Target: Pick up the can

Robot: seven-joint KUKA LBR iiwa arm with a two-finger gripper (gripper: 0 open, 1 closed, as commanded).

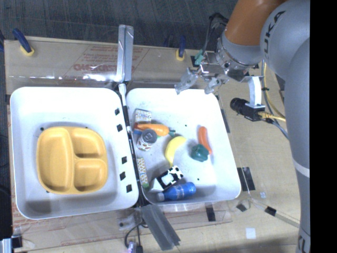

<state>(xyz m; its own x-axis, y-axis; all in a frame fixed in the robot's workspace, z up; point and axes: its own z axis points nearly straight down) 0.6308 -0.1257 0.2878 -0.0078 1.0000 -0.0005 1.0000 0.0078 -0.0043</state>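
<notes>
The can [148, 138] is small with a silver top and lies at the left side of the right bin [224, 157], just below an orange carrot [152, 128]. My gripper [197, 85] hangs over the bin's back rim, up and to the right of the can and well apart from it. Its fingers are spread open with nothing between them.
The right bin also holds a banana [175, 147], a second carrot [204, 137] with a green piece [199, 153], a blue bottle [177, 191], a black-and-white item [169, 177] and a small box [141, 115]. A yellow divided tray [72, 158] lies in the left bin [21, 109].
</notes>
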